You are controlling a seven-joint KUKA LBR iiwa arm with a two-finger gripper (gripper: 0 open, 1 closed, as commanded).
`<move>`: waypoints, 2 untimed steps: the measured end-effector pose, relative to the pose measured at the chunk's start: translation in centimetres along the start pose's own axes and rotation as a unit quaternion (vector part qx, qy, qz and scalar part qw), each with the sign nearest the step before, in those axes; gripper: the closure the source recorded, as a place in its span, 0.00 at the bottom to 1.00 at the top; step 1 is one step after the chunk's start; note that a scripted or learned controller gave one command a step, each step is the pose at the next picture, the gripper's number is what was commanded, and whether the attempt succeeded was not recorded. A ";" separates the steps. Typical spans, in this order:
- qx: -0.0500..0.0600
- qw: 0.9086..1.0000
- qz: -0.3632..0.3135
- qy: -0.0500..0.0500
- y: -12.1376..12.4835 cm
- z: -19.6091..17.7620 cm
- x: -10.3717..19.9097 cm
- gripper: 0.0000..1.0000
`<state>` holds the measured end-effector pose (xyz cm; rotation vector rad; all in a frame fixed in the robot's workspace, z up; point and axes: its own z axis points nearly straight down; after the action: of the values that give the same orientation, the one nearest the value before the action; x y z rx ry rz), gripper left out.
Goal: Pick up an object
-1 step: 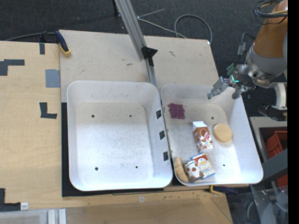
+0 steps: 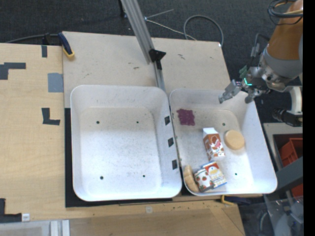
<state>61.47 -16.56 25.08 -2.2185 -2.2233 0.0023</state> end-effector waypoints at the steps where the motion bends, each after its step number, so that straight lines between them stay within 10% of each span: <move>1: 0.003 1.000 0.001 0.000 -0.5 5.7 -0.8 0.00; 2: 0.003 1.000 0.000 0.001 -0.8 12.1 -0.3 0.00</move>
<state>60.69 -16.90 12.96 -2.2152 -2.2189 0.0079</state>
